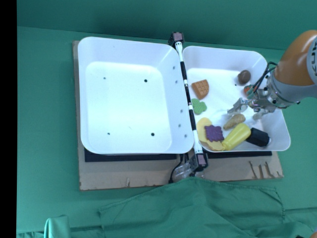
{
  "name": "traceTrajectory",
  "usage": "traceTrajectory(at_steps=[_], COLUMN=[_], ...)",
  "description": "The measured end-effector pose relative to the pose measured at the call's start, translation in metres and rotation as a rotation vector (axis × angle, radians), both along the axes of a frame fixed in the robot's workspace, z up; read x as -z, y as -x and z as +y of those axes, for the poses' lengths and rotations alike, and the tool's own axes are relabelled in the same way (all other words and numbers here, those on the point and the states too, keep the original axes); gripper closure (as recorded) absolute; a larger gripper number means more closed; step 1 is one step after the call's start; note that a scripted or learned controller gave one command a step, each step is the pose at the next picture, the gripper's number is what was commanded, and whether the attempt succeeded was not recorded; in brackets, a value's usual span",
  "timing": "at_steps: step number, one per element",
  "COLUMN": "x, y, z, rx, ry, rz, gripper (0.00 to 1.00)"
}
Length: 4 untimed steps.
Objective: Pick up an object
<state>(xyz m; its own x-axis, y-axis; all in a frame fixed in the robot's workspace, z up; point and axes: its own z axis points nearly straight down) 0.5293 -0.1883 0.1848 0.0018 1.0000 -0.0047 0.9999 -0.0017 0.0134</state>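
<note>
Table point(44, 108): covered in green cloth, with a brown cardboard sheet point(99, 180) under both bins.
Left bin point(86, 48): white, shallow, with a few small dark dots on its floor.
Divider point(185, 90): a black-and-white bar running where the two bins meet.
Right bin point(223, 56): white, holds all the objects.
Green piece point(198, 106): small, leaf-like, just beside the divider.
Orange waffle piece point(200, 89): above the green piece, apart from it.
Purple piece point(214, 133): lies on a flat yellow shape point(204, 128) near the bin's front left.
Yellow bottle point(236, 136): lies tilted, its black cap point(257, 137) pointing right, touching the yellow shape.
Tan potato-like object point(234, 121): just above the bottle, directly below the tool.
Brown round object point(243, 77): near the bin's back right, with a small red-orange object point(247, 89) below it.
Tool point(247, 108): fingers spread apart, pinching nothing, hovering just over the tan object.
Arm point(297, 68): grey with an orange band, reaching in from the right.
</note>
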Motion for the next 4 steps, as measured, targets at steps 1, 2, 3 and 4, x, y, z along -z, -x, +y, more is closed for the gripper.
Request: traceTrajectory(at_steps=[1,2,3,4], x=[-0.009,-0.087,-0.054,-0.070], y=[-0.005,-0.036,-0.015,-0.080], z=[0.001,0.001,0.001,0.002], rx=[0.001,-0.001,0.003,-0.001], ry=[-0.002,0.001,-0.003,0.000], rz=[0.008,0.000,0.013,0.003], gripper=[0.00,0.00,0.00,0.00])
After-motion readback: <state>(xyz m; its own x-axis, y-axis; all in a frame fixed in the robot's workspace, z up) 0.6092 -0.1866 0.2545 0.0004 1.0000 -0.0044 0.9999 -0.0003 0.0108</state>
